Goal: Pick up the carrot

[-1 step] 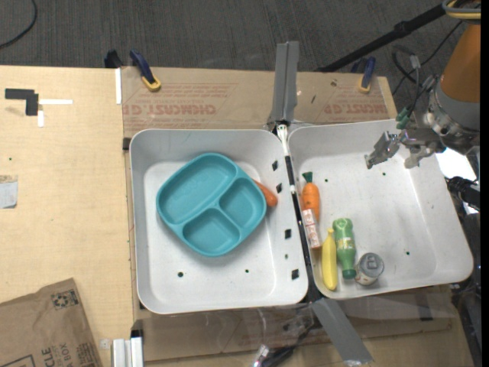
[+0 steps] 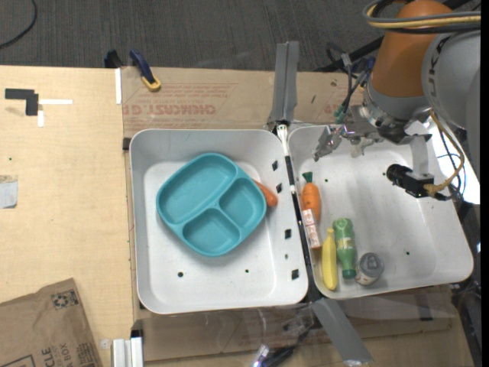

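You are seeing the carrot (image 2: 310, 198) lying against the left wall of the right bin (image 2: 428, 235), leafy end up, just above the banana (image 2: 328, 259) and green bottle (image 2: 344, 247). The gripper (image 2: 335, 138) is hovering over that bin's upper corner, well apart from the carrot; whether it is apart or together, I cannot tell. An orange item (image 2: 268, 195) is peeking out beside the teal plate (image 2: 210, 203), partly hidden.

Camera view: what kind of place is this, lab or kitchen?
Likely a robot lab test bench, not a kitchen. Two white bins sit on cardboard sheets, toy food like the carrot and banana lies in them, and the arm trails loose cables over carpet.
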You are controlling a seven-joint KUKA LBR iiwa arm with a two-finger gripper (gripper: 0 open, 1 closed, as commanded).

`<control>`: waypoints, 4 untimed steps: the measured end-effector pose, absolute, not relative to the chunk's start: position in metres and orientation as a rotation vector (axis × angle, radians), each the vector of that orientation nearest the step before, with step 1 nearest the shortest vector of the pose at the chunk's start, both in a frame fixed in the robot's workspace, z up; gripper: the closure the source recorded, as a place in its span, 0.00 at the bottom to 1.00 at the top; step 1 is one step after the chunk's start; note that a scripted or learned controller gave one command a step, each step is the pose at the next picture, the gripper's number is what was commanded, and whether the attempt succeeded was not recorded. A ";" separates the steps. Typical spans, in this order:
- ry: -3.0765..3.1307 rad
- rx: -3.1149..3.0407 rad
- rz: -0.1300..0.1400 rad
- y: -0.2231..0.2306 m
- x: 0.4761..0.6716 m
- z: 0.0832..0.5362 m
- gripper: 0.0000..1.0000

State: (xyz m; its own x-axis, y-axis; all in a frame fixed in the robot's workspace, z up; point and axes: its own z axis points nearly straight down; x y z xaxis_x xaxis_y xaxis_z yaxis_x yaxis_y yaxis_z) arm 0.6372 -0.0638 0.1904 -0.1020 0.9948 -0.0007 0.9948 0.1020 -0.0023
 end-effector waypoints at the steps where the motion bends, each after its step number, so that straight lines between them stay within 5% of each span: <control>1: -2.272 -2.168 0.003 -0.102 0.609 0.124 0.00; 2: -2.538 -1.890 -0.011 -0.099 0.607 0.105 0.00; 4: -2.604 -1.831 -0.027 -0.105 0.556 0.107 0.00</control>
